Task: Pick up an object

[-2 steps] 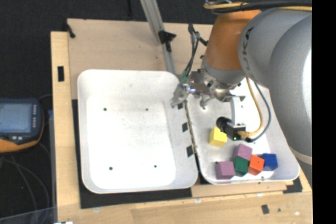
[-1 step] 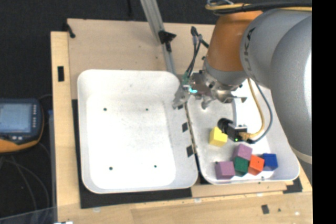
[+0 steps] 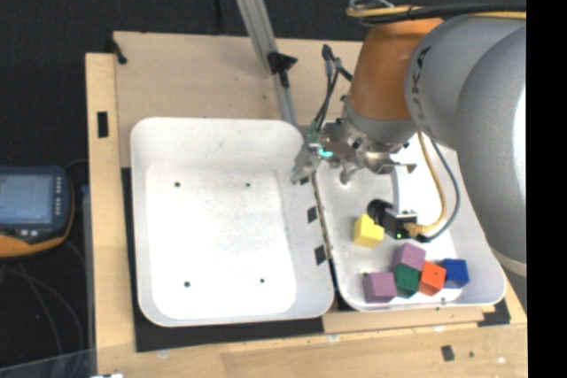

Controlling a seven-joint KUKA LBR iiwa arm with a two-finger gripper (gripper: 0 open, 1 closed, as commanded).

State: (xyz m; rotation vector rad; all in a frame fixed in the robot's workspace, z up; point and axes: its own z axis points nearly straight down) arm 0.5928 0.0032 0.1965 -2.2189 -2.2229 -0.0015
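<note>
Even, fairly bright overhead light washes the left white bin (image 3: pixel 217 221) almost featureless. Beyond it the floor stays dark, shadows fall soft, and detail is slightly grainy.

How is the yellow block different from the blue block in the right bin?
The yellow block lies alone, higher up in the right bin, while the blue block sits in the cluster by the lower rim, beside the orange block. The yellow one looks tilted; the blue one sits squarer. Both are small cube-like blocks, neither in the gripper.
</note>
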